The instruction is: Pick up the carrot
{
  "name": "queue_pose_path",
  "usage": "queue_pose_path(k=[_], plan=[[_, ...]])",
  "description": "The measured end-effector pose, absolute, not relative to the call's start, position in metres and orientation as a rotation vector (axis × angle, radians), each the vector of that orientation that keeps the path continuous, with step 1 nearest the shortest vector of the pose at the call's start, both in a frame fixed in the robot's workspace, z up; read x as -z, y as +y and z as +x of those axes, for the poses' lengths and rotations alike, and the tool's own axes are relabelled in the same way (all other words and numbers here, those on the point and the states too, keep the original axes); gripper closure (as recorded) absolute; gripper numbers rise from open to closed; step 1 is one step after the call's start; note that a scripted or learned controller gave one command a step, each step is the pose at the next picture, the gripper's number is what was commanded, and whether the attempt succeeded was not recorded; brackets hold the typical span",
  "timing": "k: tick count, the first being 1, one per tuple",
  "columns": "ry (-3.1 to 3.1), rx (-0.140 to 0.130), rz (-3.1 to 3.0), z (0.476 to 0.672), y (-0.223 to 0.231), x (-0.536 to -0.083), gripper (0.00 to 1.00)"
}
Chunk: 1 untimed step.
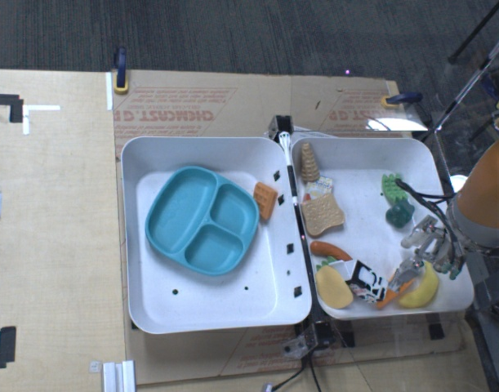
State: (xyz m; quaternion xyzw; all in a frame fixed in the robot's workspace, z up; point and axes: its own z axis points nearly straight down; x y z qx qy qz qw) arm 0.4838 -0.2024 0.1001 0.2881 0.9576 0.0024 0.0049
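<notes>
The carrot [391,294] is a thin orange stick lying at a slant near the front wall of the right bin [372,170]. It sits between a yellow lemon-like fruit [422,291] and a black and white object [366,281]. My gripper [411,273] hangs low over the bin's front right corner, its tip right at the carrot's upper end. The grey arm with its orange band [484,194] enters from the right edge. Whether the carrot is gripped is too small to make out.
The right bin also holds an orange-red sausage-shaped piece [331,251], a pale yellow piece [334,288], a toast slice [323,213], a tan cone [309,162] and green items [396,202]. The left bin [143,284] holds a blue divided plate [202,220] and an orange chunk [265,200].
</notes>
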Motion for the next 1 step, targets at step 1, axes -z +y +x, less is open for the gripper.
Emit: queue_pose_path(k=[1], plan=[[2.923, -0.002, 1.153, 0.4789, -0.1280, -0.1010, 0.00]])
